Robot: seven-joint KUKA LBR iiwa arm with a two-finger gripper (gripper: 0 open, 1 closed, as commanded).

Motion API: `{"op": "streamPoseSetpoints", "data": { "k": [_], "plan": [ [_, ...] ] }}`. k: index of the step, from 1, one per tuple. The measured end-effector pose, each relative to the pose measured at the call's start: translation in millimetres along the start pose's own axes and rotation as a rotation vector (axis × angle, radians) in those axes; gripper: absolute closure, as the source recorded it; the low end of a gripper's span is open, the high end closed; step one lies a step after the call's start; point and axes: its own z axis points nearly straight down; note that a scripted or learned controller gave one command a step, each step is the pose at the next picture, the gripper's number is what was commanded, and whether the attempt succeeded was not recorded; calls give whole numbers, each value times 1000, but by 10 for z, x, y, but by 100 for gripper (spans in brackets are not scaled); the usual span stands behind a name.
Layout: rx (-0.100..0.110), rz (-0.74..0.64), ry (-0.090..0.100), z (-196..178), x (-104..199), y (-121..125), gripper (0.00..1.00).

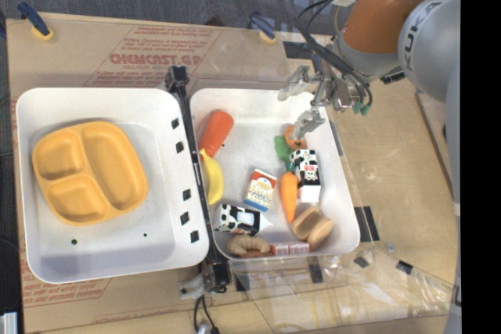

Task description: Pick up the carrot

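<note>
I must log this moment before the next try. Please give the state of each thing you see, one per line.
carrot: lying in the right bin, not held
gripper: above the bin's far right corner
orange bottle: lying on its side
yellow tray: flat in the left bin

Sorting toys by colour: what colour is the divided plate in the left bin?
Yellow-orange all over, plain; the divided plate shows clearly in the camera view.
</note>
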Motion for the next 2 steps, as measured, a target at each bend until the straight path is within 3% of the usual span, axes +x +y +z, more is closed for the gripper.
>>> {"op": "streamPoseSetpoints", "data": {
  "k": [1, 2],
  "plan": [
    [0, -87, -10, 989, 582, 180, 0],
    [6, -239, -17, 979, 1258, 172, 0]
  ]
}}
